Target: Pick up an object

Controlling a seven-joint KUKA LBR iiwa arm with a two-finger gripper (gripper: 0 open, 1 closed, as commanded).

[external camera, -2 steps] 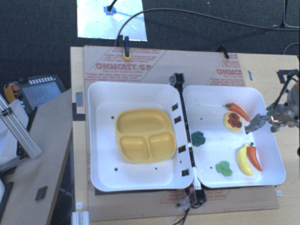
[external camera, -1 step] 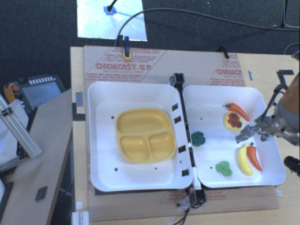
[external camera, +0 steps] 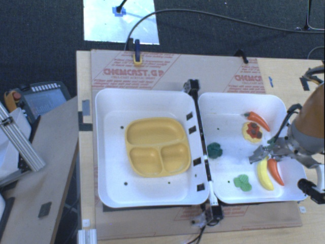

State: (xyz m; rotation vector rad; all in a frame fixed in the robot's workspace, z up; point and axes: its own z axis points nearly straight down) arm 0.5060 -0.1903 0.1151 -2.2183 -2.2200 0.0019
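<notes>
The bench (external camera: 167,67) carries two shallow white bins side by side. The left bin (external camera: 109,136) holds a yellow divided tray (external camera: 155,146) with three compartments, lying flat near the bin's centre. The right bin (external camera: 228,116) holds the small items.

The arm (external camera: 311,126) enters from 3 o'clock and hangs over the right bin's 3 o'clock edge. Its gripper (external camera: 261,154) points toward 9 o'clock, low over the bin floor. Whether the fingers are spread or closed cannot be told at this resolution, and no item is visibly between them.

Items in the right bin, by size:
- Yellow banana (external camera: 264,174): at 5 o'clock in the bin, just below the gripper tip, lying roughly upright in the view.
- Orange-red pepper (external camera: 276,171): just beside the banana on its 3 o'clock side, parallel to it.
- Carrot (external camera: 258,119): at 1 o'clock in the bin, tilted.
- Small round pizza piece (external camera: 252,132): just below the carrot, near the gripper's 12 o'clock side.
- Light green leafy piece (external camera: 242,182): at 6 o'clock in the bin, near the front wall.
- Dark green broccoli piece (external camera: 215,149): at 9 o'clock in the bin, near the divider between bins.
</notes>
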